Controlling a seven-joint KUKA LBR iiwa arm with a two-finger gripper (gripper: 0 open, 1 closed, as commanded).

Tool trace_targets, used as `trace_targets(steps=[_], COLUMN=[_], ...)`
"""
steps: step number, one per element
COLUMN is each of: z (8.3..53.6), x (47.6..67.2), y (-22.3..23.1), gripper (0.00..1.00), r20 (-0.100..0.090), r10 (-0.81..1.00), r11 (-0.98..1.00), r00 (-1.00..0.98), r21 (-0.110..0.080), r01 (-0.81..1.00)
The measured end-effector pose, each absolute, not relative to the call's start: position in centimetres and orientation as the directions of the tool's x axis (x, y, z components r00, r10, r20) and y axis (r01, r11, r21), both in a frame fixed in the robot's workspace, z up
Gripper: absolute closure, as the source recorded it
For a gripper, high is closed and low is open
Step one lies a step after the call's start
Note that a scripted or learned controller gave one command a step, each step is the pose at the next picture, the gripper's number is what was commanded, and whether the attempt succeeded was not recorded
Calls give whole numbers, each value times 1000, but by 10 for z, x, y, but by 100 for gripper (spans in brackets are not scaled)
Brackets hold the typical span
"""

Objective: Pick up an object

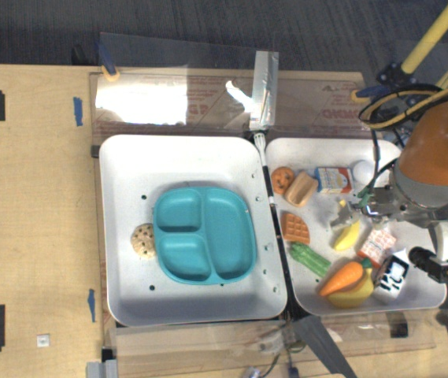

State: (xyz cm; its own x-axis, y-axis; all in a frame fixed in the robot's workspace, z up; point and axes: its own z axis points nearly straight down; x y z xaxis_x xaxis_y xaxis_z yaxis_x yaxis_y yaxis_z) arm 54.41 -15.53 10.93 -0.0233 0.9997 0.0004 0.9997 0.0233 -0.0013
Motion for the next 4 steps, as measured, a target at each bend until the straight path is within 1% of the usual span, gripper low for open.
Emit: trace_targets(steps=[1, 2, 3, 4], z=[87, 87, 87, 87], x=[539, 527, 506, 556], y=[-151, -153, -152, -130], gripper=[0, 0, 0, 0], r20=[-1, -1, -1, -1], r10=[999, 982, 981, 999], r11=[54, 186, 194, 52], r00=[-54, -186, -194, -52], r21=[6, 6, 6, 7], r01=[999, 982, 981, 999])
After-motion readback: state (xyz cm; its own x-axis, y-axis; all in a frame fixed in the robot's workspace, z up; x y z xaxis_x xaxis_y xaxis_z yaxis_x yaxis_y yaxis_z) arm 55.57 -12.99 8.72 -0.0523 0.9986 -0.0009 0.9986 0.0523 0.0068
